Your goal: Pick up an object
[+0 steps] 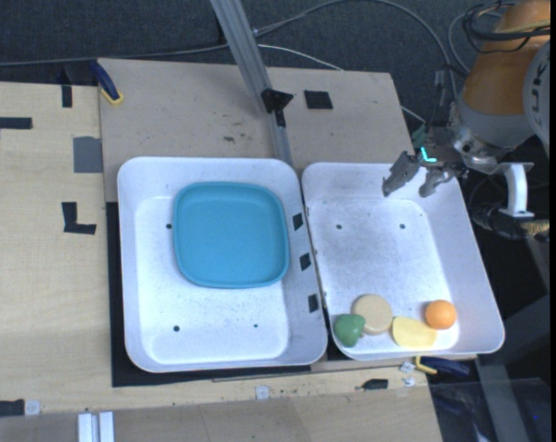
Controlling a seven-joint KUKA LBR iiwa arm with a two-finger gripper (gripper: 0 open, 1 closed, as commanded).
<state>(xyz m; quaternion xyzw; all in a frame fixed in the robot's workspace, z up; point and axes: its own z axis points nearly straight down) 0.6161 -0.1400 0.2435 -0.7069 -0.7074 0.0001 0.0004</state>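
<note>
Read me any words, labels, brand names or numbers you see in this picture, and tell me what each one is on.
No text can be read with confidence.
Dark partial lettering on the grey and orange arm at the right edge is cut off and too blurred to read.
The square blue plastic plate, the two white bins and the black tape patches on the bench carry no visible writing.

The arm enters from three o'clock; its gripper points toward nine o'clock, fingers spread apart, holding nothing
</note>
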